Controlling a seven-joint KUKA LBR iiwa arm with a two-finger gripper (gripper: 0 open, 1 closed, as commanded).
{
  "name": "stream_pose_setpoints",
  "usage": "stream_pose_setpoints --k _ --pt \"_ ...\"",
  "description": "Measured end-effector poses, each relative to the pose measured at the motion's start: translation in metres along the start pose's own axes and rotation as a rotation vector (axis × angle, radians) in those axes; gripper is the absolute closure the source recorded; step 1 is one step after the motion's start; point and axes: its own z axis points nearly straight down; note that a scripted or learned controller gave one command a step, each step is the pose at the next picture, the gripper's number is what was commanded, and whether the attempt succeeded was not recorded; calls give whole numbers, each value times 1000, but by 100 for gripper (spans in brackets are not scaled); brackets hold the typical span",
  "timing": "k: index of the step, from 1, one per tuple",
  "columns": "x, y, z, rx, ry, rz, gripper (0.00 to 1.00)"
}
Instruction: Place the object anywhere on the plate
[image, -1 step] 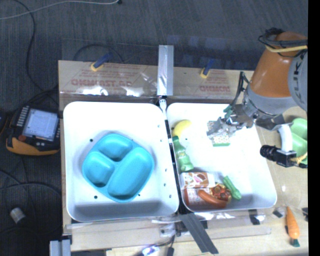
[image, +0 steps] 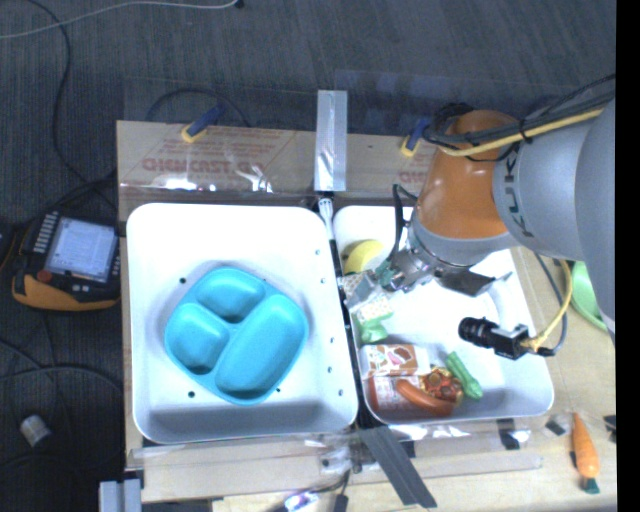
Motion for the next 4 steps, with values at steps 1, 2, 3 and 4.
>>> stream_pose_setpoints --k 1,2,3,4 --pt "57 80 -1 -1 -1 -485 100" --pt "125 88 1 -1 -1 -501 100" --pt "176 112 -28 -1 -2 -498 100" --pt "176 112 -28 -1 -2 -498 0"
